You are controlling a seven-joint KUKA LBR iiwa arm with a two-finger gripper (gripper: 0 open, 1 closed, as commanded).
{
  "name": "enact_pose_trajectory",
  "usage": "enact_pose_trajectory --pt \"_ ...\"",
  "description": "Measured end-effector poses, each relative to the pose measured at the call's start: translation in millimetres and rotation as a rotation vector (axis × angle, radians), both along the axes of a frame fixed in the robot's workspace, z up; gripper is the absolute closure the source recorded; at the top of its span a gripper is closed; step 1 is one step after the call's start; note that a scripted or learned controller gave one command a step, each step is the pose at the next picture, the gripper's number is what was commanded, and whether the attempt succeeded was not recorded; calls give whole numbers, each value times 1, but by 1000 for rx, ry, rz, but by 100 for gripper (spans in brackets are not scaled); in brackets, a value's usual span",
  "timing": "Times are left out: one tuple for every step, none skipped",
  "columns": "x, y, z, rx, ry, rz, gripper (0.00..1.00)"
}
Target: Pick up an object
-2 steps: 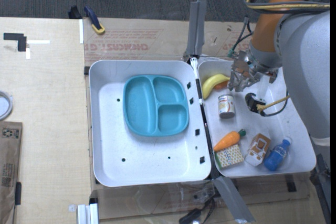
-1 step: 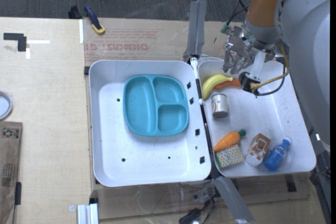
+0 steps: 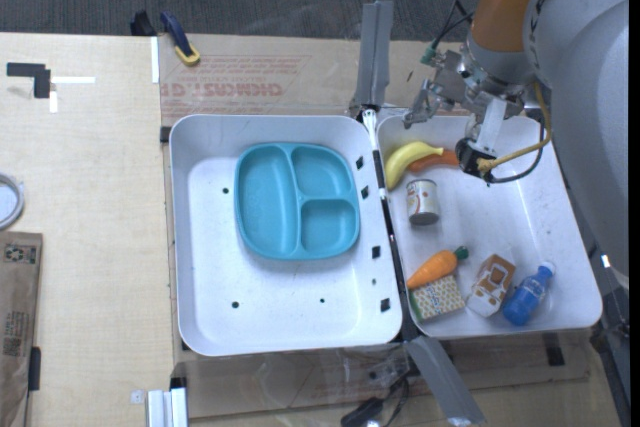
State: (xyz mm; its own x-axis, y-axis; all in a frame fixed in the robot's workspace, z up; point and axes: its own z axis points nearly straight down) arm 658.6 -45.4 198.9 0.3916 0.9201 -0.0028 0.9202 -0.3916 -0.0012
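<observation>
The right bin (image 3: 560, 215) holds several objects. A yellow banana (image 3: 399, 161) lies at its back left, with a small orange piece (image 3: 440, 157) touching it. A small can (image 3: 424, 202) stands just in front of the banana. Toward the front lie a carrot (image 3: 435, 267), a tan checkered block (image 3: 437, 297), a white and orange carton (image 3: 490, 285) and a blue bottle (image 3: 526, 294). My gripper (image 3: 455, 120) hangs over the back of this bin, just above and right of the banana. I see nothing held in it.
A blue divided plate (image 3: 297, 200) lies in the left bin (image 3: 200, 265). A grey post (image 3: 376, 55) stands behind the ridge between the bins. Cables (image 3: 520, 160) loop off the wrist over the right bin's back. A blue and yellow clamp (image 3: 178, 40) lies on the bench at the back.
</observation>
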Motion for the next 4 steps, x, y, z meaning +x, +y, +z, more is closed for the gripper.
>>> enact_pose_trajectory --pt "0 -57 -100 1 0 0 0" --pt "-44 -53 -107 2 0 139 0" --pt "-44 -54 -98 2 1 135 100" --pt "-58 25 26 1 0 205 100"
